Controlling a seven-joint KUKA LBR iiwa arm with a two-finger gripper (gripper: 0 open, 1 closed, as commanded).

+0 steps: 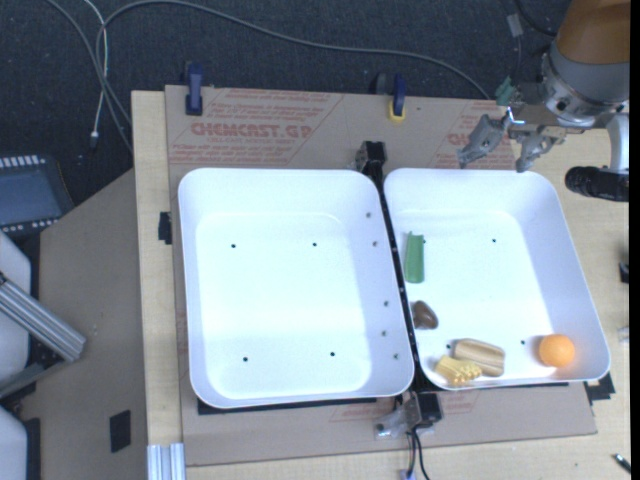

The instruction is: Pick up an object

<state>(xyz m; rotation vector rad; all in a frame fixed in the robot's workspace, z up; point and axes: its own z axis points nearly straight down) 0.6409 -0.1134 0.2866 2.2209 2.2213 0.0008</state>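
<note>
The right bin (520, 218) holds a green stick-shaped piece (414, 258) by its left wall, a small brown lump (425, 315) below it, a tan bread-like roll (477, 352) and a yellow corn-like piece (458, 371) at the front, and an orange ball (556, 351) in the front right corner. My gripper (507, 147) hangs above the far edge of the right bin, open, with nothing between its fingers. It is well away from all the objects.
The left bin (200, 268) sits beside the right one. A black clamp (372, 155) stands at the far end of the seam between the bins, and blue clips (193, 88) hold the board's back edge. Cables run across the dark floor behind.
</note>
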